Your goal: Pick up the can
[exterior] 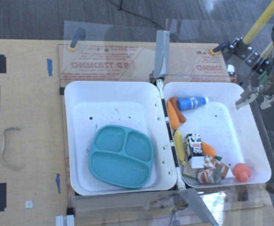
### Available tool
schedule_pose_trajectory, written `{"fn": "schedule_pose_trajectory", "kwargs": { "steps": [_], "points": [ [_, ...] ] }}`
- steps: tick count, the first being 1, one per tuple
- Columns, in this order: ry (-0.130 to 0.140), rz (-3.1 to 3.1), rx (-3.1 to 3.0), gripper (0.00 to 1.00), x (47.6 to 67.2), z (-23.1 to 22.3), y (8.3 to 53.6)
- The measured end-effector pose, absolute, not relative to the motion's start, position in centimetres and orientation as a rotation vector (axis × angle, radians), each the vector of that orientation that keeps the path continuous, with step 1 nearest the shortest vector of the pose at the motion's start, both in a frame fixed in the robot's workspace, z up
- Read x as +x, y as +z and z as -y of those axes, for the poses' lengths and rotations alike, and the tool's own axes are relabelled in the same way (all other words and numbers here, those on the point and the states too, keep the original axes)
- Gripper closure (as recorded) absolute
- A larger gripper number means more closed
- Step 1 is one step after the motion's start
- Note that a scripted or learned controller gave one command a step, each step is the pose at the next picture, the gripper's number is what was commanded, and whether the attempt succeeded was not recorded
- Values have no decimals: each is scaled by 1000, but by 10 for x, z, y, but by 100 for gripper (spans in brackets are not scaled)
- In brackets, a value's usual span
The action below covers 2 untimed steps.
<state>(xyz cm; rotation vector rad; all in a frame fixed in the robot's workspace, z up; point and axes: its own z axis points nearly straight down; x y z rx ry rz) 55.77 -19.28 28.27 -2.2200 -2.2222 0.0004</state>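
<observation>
**A:** Where is the can?

**B:** In the right bin (249, 126), down in its near corner. The can (208, 174) lies on its side there, red and white with a grey end, packed in with other things. A small black-and-white carton (193, 146) stands just behind it, a carrot (207, 149) lies beside that carton, and a red ball (242, 172) sits to the can's right, near but apart. A yellow corn cob (178, 145) runs along the bin wall to the can's left.

**A:** And your gripper?

**B:** My gripper (256, 94) hangs over the bin's far right rim, well apart from the can. Whether its fingers are apart or together I cannot tell; it is too small and cluttered there.

**A:** How will the can handle?

**B:** I judge it stiff and fairly light, with a smooth, slippery label. Lying down, it may roll. I would close across the round body at its middle, not end to end. The crowding worries me: something flat lies against it, and my fingers could catch that first.
</observation>
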Motion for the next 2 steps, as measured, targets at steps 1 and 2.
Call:
{"fn": "schedule_pose_trajectory", "kwargs": {
  "steps": [1,2],
  "points": [
    [1,1929,-2478,0,479,189,133],
    [-6,1908,-2503,0,480,175,88]
  ]
}}
